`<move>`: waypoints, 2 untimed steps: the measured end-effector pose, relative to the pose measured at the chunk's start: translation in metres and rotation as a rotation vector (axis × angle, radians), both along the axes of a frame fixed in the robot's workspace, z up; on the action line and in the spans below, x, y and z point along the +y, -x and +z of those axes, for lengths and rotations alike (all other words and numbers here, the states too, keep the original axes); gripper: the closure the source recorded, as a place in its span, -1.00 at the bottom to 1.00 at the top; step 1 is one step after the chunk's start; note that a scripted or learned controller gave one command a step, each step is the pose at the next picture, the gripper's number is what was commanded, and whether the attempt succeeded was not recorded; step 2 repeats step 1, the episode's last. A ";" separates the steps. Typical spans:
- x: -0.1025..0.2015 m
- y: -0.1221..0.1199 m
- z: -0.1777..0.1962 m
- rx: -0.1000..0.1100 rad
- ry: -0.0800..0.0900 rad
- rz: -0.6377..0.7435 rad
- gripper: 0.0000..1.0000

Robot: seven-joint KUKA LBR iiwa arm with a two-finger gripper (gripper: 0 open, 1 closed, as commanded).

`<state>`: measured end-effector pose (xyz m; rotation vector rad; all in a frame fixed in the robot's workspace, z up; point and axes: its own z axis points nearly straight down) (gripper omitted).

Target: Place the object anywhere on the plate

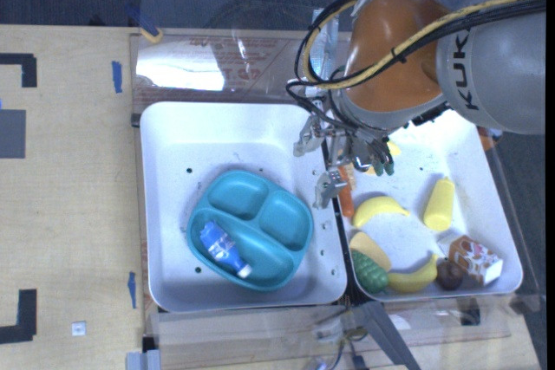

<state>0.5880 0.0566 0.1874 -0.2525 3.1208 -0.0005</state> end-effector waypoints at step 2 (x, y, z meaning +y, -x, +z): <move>0.057 0.067 0.006 0.009 -0.003 -0.156 -1.00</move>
